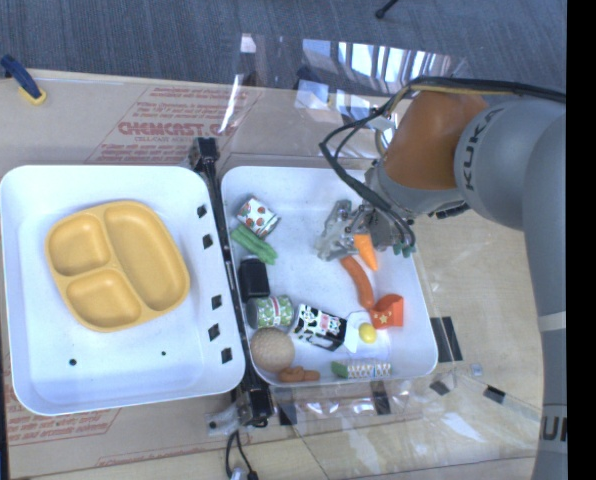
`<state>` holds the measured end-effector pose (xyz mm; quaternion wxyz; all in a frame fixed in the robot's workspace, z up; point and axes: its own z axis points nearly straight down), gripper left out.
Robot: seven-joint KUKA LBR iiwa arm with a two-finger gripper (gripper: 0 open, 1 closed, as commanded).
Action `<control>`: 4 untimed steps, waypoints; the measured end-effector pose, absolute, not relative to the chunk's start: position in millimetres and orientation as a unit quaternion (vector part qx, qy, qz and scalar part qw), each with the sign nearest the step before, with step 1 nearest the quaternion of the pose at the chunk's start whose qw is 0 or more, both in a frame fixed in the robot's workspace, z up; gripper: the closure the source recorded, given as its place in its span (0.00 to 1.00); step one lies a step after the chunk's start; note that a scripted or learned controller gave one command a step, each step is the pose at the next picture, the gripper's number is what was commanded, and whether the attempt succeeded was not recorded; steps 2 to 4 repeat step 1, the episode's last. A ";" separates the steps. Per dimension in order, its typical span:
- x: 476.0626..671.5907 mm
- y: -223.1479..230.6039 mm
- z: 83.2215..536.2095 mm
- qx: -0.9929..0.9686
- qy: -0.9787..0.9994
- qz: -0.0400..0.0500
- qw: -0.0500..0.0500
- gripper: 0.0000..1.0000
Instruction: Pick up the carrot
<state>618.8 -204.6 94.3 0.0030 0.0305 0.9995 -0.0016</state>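
The carrot [360,278] is a slim orange piece lying in the right bin [298,193], pointing down toward a red toy [388,311]. A shorter orange piece [366,250] overlaps its upper end, and I cannot tell whether the two are one thing. My gripper [338,233] hangs low over the bin just left of that upper end, close to or touching it. The grey wrist and orange band [428,148] reach in from the upper right and hide the bin's far right corner.
The right bin also holds a strawberry-print can [258,216], a green vegetable [253,245], a black item [253,278], a green-dotted can [274,312], a cow-print carton [320,326], a brown ball [272,348] and small items along the near wall. A yellow divided plate [118,263] lies in the left bin [18,348].
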 end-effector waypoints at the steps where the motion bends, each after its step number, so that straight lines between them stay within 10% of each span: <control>1: 631.6 -176.8 164.5 0.186 0.982 0.000 0.004 1.00; 4: 631.6 -176.8 164.5 0.186 0.982 0.000 0.004 1.00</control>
